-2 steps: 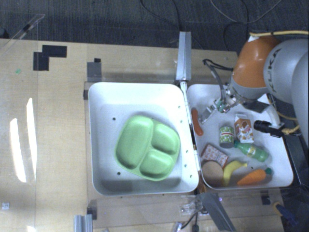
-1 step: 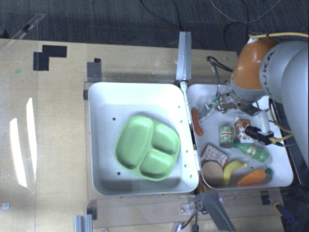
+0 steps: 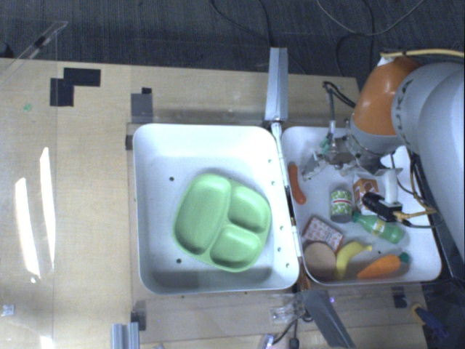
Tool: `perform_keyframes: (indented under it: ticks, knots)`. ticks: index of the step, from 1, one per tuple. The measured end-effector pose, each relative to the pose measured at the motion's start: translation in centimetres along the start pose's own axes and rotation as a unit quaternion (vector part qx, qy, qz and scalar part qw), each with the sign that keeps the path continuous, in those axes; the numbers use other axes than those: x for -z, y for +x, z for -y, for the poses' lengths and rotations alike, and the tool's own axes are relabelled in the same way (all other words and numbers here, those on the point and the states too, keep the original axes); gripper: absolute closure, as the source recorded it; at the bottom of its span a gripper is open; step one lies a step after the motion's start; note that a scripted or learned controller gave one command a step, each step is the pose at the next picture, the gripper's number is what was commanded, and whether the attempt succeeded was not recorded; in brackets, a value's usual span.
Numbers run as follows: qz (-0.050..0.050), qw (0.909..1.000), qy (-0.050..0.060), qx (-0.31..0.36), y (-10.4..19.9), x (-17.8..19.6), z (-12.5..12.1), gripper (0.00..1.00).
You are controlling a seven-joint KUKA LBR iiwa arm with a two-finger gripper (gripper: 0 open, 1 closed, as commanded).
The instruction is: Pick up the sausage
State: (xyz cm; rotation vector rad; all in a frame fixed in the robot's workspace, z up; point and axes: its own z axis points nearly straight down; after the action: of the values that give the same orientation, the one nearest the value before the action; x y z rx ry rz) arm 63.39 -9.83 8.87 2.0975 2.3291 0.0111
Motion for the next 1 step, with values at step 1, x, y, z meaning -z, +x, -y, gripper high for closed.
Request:
perform_keyframes:
  ticks: [1]
  knots:
    - [0.000, 0.9995, 0.001, 0.031, 1.12, -0.13, -3.87, 0.00]
